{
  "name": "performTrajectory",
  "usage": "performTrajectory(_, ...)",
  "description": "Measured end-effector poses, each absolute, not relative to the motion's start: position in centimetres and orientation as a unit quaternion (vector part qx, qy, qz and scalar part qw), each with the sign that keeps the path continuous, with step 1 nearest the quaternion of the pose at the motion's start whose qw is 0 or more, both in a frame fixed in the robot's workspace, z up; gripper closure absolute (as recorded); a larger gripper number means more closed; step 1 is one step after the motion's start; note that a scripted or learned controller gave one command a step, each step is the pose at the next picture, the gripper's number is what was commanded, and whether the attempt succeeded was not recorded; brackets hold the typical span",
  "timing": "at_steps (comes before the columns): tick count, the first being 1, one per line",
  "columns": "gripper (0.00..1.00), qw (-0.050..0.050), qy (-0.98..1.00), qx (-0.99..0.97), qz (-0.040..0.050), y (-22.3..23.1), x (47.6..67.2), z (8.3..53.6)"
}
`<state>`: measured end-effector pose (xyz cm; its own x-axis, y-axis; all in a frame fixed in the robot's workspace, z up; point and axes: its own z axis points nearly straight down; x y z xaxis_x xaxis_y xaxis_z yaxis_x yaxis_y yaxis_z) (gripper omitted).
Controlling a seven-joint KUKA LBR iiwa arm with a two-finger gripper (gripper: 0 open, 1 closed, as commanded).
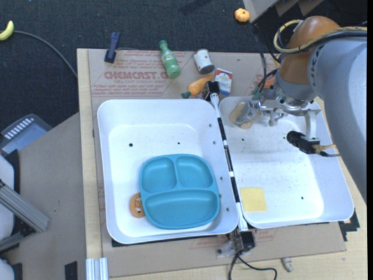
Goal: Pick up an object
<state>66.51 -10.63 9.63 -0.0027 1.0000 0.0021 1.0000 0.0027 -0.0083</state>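
Tray (178,190) in L bin (116,127); sponge (253,199) in R bin (326,197).

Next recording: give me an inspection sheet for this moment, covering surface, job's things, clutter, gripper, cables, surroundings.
Surface: two white bins, left bin and right bin, on a brown board.
Job's things: blue divided plate and a small orange item in left bin; yellow square and a tan object in right bin.
Clutter: green bottle, small can, carrot behind the bins.
Gripper: gripper low over right bin's far left corner, by the tan object; grip unclear.
Cables: grey cable on floor.
Surroundings: dark carpet.
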Motion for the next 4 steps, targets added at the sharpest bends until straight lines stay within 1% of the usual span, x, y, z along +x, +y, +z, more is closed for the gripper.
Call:
performTrajectory(1,0.0,0.001,-0.708,-0.707,0.0011,-9.2,66.6,9.3)
performTrajectory(2,0.0,-0.002,-0.707,-0.707,-0.0005,-10.6,66.7,12.4)
performTrajectory(3,0.0,-0.002,-0.708,-0.706,-0.0009,-7.6,65.1,18.6)
performTrajectory(4,0.0,0.0,-0.707,-0.707,0.0003,-9.9,66.4,9.1)
